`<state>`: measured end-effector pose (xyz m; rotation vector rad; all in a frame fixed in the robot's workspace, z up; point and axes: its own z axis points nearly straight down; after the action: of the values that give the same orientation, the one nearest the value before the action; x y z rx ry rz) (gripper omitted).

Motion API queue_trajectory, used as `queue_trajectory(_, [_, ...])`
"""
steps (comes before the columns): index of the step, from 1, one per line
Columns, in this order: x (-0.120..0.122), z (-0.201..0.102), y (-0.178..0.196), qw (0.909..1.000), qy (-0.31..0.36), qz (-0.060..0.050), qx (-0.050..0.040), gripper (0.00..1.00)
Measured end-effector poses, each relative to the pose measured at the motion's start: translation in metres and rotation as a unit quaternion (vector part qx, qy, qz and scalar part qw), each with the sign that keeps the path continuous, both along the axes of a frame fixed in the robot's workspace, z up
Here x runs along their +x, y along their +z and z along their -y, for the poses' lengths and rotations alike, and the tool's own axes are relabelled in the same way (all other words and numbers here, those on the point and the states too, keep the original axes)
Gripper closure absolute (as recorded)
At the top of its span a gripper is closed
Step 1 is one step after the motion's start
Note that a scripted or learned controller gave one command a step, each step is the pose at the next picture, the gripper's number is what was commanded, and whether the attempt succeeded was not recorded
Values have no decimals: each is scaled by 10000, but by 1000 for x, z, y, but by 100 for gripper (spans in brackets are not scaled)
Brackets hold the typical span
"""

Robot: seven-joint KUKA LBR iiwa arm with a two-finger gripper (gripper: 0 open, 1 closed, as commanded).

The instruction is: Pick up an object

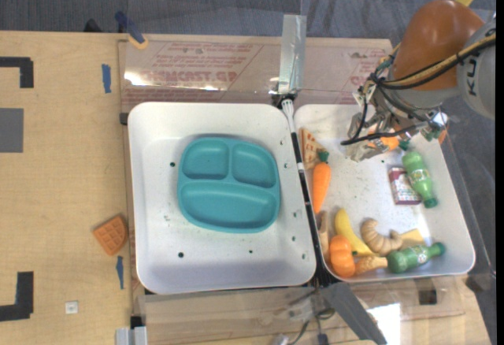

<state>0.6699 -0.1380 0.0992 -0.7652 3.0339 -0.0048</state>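
Observation:
My gripper (370, 142) hangs low over the back of the right bin (457, 209), under the grey arm with its orange band (433, 36). A small orange item (390, 144) lies right beside the gripper; whether it is held is unclear. Further forward in this bin are a carrot (320, 182), a green bottle (419, 176) next to a pink packet (403, 184), a banana (349, 229), a beige croissant (380, 237), an orange pumpkin (340, 254) and a second green bottle (413, 257). A waffle piece (309, 144) leans at the bin's left wall.
The left bin (150, 249) holds a teal divided plate (229, 183). A waffle toy (111, 234) lies on the wooden bench left of the bins. A clear upright panel (293, 52) stands behind the divider between the bins.

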Motion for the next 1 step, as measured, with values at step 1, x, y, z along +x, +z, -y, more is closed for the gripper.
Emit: queue_trajectory(1, [0, 59, 184, 9964, 843, 55, -42, 100])
